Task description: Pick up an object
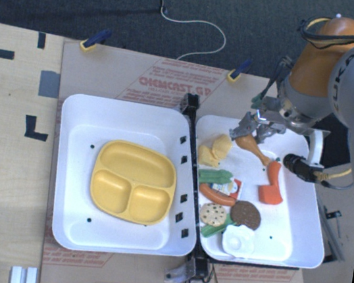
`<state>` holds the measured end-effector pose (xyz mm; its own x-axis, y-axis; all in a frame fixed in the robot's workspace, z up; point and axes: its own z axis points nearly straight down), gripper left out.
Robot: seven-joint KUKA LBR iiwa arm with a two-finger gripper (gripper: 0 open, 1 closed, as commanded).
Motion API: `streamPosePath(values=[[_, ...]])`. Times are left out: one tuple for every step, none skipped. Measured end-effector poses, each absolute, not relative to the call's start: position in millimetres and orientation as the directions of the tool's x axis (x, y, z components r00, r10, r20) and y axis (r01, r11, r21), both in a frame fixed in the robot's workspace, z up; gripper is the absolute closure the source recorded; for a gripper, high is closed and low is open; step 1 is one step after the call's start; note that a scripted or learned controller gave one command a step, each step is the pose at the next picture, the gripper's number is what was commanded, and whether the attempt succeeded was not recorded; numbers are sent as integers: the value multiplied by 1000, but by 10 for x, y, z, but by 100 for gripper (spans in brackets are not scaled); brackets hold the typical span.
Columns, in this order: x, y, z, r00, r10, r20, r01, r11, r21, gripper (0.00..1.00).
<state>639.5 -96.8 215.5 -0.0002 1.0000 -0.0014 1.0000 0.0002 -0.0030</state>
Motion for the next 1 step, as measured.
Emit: streamPosePath(values=[[6400, -936, 2341, -2, 1000, 0, 1000, 2, 0, 100]])
